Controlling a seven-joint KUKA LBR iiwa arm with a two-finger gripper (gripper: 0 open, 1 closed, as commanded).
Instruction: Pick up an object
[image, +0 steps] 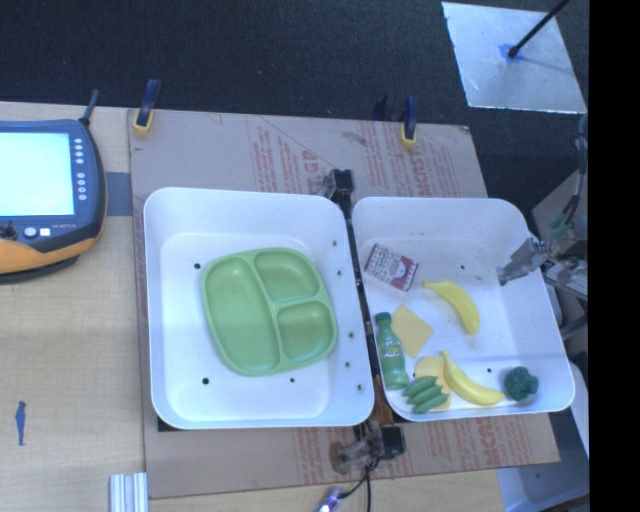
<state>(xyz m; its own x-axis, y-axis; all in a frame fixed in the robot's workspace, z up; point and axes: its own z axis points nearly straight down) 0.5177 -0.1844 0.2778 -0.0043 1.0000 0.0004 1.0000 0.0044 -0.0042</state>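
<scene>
Two bananas (452, 303) lie in right bin (500, 215), left of gripper (520, 262) at right rim. Grip state: cannot tell. Objs loose, apart, so prob. easy pick. Green plate (268, 311) further left.

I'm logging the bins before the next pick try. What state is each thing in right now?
Green divided plate: flat in the left bin, right way up.
Green bottle: lying on its side in the right bin.
Red packet: lying flat.
Two bananas: lying loose, unpeeled.
Gripper: at the right bin's far right edge, nothing seen between its fingers.
</scene>
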